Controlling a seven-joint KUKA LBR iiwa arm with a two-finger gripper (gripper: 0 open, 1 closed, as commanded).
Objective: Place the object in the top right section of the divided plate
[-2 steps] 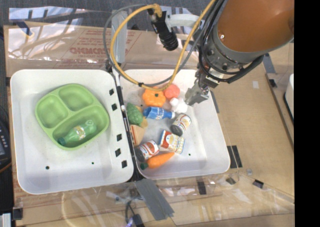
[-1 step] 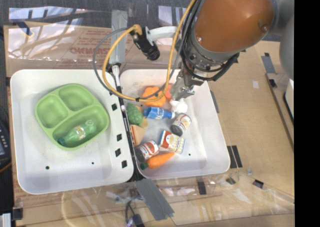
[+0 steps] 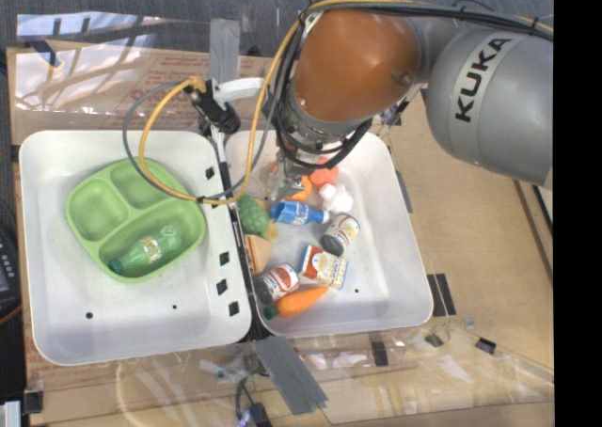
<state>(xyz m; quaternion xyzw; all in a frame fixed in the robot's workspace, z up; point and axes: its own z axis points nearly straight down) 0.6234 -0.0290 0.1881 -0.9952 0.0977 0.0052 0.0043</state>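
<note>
I read one word clearly: "KUKA", in black capitals running up the big grey robot arm housing (image 3: 494, 86) at the upper right. The clear plastic sheet (image 3: 169, 72) taped behind the bins carries faint reddish printed lines, too blurred for me to read. Labels on the small packages in the right bin are too small to read.

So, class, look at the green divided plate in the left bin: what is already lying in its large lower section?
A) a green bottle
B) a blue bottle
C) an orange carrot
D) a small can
A: a green bottle lies in the large lower section of the divided plate, which sits in the left bin.
</note>
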